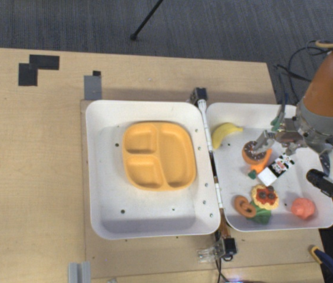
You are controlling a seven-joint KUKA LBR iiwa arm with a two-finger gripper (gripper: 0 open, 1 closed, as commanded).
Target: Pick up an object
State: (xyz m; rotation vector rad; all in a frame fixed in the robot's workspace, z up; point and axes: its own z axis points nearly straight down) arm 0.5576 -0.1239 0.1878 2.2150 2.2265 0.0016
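Cannot tell whether the gripper is apart or together from this slant; nothing seen clamped in it. Hangs low inside the right bin, angled toward a brown-and-orange ring toy just under its tip, probably the intended pick, being nearest. Close beside, a white block. Farther off, a pizza-like toy and a pink ball. Ahead, a banana. Well beyond, a yellow divided plate in the left bin, apart from the loose toys.
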